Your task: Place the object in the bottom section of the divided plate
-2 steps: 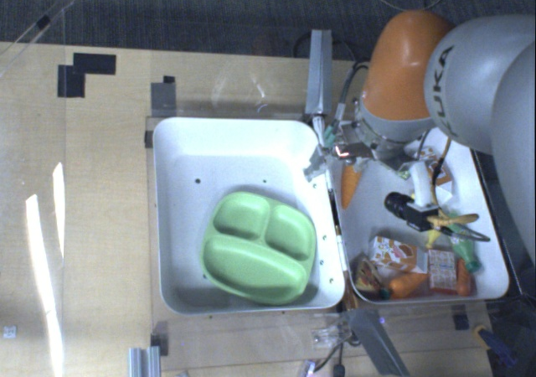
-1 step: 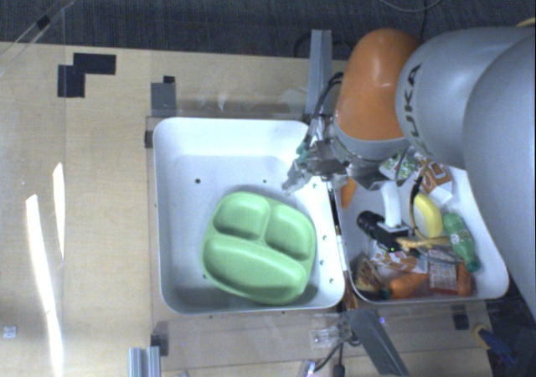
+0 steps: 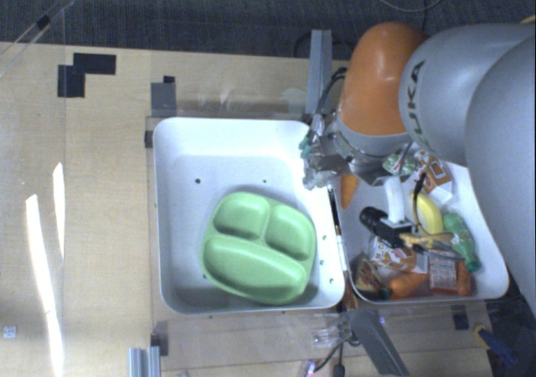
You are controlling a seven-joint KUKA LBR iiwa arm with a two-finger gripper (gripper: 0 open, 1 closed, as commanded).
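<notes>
1. Gripper above the wall between the bins; open or closed, impossible to tell.
2. Green divided plate below-left of it, in left bin.
3. Heap of objects below-right of it, in right bin.

The arm hides the claw — and much of the right bin.

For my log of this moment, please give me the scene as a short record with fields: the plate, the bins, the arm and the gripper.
plate: green divided plate, three sections, nothing in them, lying in the left bin
right bin: the bin holds a pile of small things, among them a yellow piece and a green bottle
arm: grey arm with orange band, over the right bin
gripper: gripper near the wall between the bins; no object seen in it
task state: not yet done
</notes>
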